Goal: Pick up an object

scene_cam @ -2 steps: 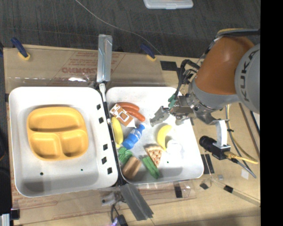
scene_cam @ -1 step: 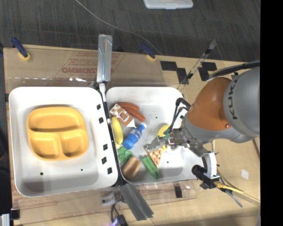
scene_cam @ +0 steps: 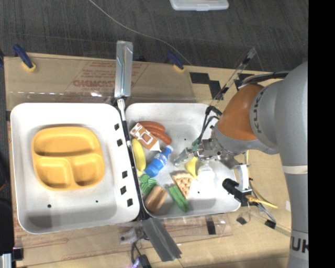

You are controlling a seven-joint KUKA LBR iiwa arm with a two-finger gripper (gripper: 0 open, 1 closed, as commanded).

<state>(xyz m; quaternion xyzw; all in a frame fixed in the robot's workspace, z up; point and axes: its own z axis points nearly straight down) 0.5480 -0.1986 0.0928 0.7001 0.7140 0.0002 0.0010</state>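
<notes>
Right bin (scene_cam: 172,112): toy food heaped at 7 o'clock — hot dog (scene_cam: 156,131), banana (scene_cam: 138,155), blue bottle (scene_cam: 157,162), pizza slice (scene_cam: 182,183). Yellow tray (scene_cam: 67,156) in left bin (scene_cam: 31,209). Arm (scene_cam: 251,118) enters from 3 o'clock; gripper (scene_cam: 192,158) low beside small yellow piece (scene_cam: 191,167), grip state unreadable.

Floor (scene_cam: 68,26): dark grey carpet, far side.
Bench top (scene_cam: 94,73): brown cardboard sheet, blue clamps (scene_cam: 24,57) at far edge.
Far right: white tray (scene_cam: 199,4) on floor.
</notes>
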